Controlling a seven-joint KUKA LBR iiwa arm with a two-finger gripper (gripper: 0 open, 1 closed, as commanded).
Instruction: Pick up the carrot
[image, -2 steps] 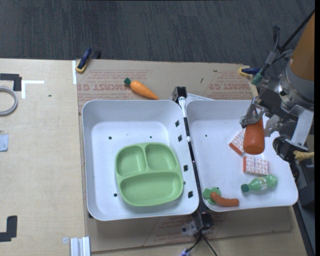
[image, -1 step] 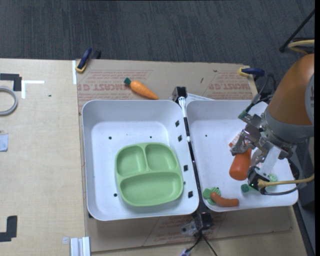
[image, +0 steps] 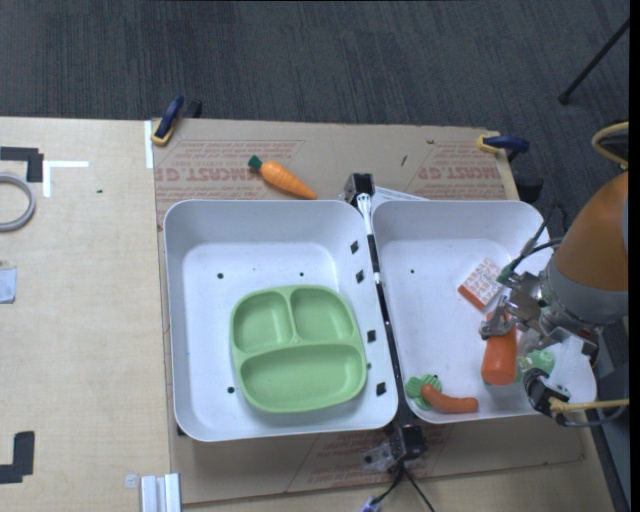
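In the right bin, an orange carrot hangs upright at the right side. Its upper end is between the fingers of my gripper, which is shut on it. A bit of green shows just right of it, under the wrist. A second carrot with a green top lies flat near the bin's front wall, left of and below the gripper. A third carrot lies on the cardboard behind the left bin, outside both bins.
A green divided plate sits in the left bin. A small red-and-white packet lies in the right bin just behind the gripper. Clamps hold the cardboard at the back corners.
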